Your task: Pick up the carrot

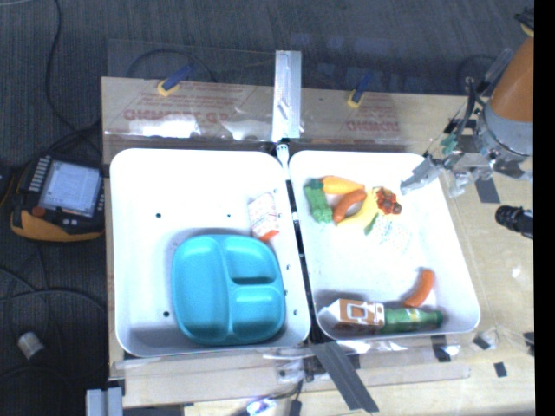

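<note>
An orange, slightly curved carrot [420, 287] lies in the right bin [451, 232] near its front right corner, just above a green bottle [390, 317]. A second orange-red, sausage-shaped piece [349, 202] sits in the pile of toy food at the back of that bin. My gripper [414, 180] hangs over the bin's back right part, slanting down to the left, close to a red berry cluster [388, 200]. It is well apart from the carrot and nothing shows in it.
The pile also holds a yellow-orange piece [341, 183], a green vegetable [318, 199] and a yellow piece [368, 208]. The left bin [139, 189] holds a turquoise divided tray [228, 289] and a small packet [264, 217]. A ridge [297, 232] divides the bins.
</note>
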Motion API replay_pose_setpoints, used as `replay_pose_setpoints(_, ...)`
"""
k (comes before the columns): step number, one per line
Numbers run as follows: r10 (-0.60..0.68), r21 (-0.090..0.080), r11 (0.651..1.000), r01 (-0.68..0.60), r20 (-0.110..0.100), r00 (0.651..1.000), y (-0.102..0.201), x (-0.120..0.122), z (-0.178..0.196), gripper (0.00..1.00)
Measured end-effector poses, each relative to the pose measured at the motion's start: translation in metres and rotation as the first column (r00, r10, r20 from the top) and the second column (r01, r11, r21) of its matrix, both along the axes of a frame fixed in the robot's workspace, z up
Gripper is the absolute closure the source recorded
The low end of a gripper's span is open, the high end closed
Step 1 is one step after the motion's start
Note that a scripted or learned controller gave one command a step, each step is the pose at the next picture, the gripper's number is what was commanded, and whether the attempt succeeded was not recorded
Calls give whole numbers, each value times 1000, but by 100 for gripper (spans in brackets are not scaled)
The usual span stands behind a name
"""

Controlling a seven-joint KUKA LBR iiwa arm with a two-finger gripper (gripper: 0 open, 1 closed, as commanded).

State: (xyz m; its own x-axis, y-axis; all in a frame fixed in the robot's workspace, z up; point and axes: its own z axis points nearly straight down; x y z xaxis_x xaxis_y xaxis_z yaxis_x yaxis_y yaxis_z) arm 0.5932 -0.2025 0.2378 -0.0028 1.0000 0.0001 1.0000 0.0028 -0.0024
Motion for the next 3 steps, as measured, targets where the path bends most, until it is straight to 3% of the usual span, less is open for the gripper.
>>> replay_pose_setpoints(1,-55,-3,998,55,0,998,38,75,-78,0)
replay_pose_setpoints(2,111,-15,994,-111,30,993,55,83,-122,0)
replay_pose_setpoints(3,109,-2,994,-109,2,994,70,75,-40,0)
